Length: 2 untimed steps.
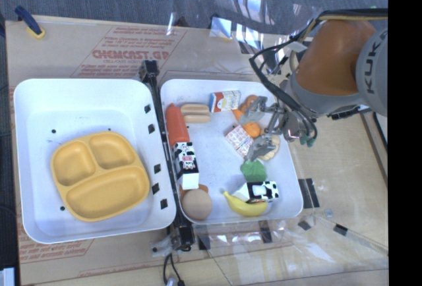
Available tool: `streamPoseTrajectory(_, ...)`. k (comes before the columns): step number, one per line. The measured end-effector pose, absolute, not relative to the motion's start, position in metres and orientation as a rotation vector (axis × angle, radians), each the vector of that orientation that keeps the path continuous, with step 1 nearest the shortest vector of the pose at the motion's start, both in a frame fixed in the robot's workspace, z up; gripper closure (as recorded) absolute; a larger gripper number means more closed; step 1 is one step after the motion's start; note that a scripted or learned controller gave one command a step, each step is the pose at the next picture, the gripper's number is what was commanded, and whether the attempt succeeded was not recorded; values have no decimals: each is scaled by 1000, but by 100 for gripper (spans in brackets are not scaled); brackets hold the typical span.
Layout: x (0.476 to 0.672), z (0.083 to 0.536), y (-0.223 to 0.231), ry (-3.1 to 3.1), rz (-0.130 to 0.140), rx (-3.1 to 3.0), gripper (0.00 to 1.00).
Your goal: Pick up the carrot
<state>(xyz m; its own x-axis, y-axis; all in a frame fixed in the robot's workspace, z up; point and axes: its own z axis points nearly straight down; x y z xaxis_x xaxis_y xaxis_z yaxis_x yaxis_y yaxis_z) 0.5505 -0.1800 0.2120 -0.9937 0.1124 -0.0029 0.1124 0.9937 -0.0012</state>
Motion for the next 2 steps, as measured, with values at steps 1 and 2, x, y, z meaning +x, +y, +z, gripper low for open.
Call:
streamPoseTrajectory(1,584,140,-208,3113,0,437,0)
streamPoseTrajectory(2,631,92,-210,3109,-2,447,0)
